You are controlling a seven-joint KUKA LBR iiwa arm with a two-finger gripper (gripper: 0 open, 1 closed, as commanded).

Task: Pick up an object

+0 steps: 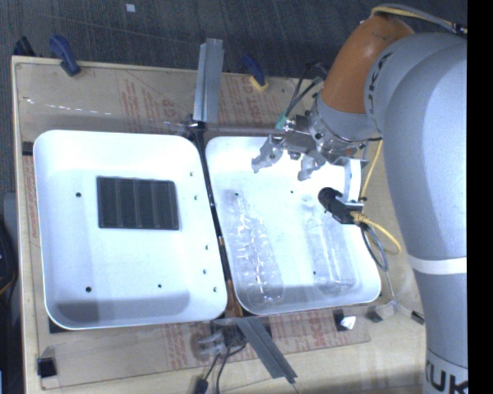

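Trouble here comes mostly from what the objects are made of. Two clear plastic bottles lie in the right bin (pixel 357 290): one (pixel 251 249) along its 9 o'clock side, running from mid-bin toward 6 o'clock, the other (pixel 329 257) nearer the 3 o'clock wall. Both are nearly lost against the white floor, so their outlines are hard to fix, and a descent aimed slightly off would close on nothing.

The gripper (pixel 286 161) hangs over the 12 o'clock end of that bin, its two fingers spread apart with nothing between them. It sits above both bottles' upper ends, not over either body, so it has ground to cover before any grasp. The left bin (pixel 66 302) carries only a dark ridged block (pixel 138 203) near its centre, well apart from the gripper.

Several things could spoil the pick. The bottles are round and smooth; fingers closing across the curve off-centre may squeeze one sideways and let it roll. A thin wall may also buckle and slip free. The bottle at 3 o'clock lies close to the bin wall, leaving little room for a finger on that side. A black fitting (pixel 335 204) and yellow cable (pixel 378 240) hang beside the wrist above that same bottle, and I judge they could brush it or the rim on the way down. The left-hand bottle looks the safer target.
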